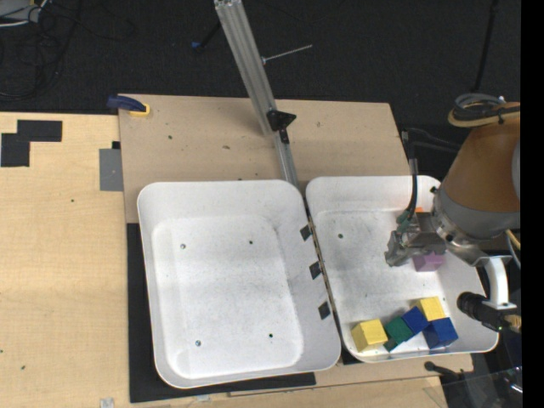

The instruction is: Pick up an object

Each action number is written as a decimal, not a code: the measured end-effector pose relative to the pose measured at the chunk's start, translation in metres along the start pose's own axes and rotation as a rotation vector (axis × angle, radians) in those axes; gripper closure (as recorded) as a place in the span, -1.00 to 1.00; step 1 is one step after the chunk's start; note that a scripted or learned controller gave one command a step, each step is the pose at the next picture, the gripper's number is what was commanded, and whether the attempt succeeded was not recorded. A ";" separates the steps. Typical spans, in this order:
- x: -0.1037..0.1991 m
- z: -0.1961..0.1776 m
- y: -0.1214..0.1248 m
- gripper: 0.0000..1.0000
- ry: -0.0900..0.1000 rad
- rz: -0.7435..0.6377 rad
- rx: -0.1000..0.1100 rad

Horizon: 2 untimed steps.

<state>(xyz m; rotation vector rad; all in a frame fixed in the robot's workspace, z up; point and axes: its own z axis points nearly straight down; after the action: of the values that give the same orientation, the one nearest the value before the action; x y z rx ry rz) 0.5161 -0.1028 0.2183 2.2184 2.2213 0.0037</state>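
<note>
My gripper (408,246) hangs low over the middle right of the right bin (361,215), under the orange wrist band. A purple block (429,262) shows just right of and below the gripper, touching it or very close; whether it is gripped is hidden. In the bin's front right corner lies a cluster of blocks: a yellow block (369,334), a green block (396,333), a blue block (415,319), a second yellow block (432,307) and a second blue block (440,334).
The left bin (221,228) stands beside the right one, with black clips (314,269) along the shared rim. A slanted aluminium rail (251,62) rises behind the bins. The arm's bulk covers the right bin's right edge.
</note>
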 end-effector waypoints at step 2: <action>0.047 -0.036 0.020 1.00 0.002 -0.003 0.005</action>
<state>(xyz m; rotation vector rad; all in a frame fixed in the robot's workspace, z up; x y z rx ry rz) 0.5364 -0.0557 0.2545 2.2187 2.2275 -0.0001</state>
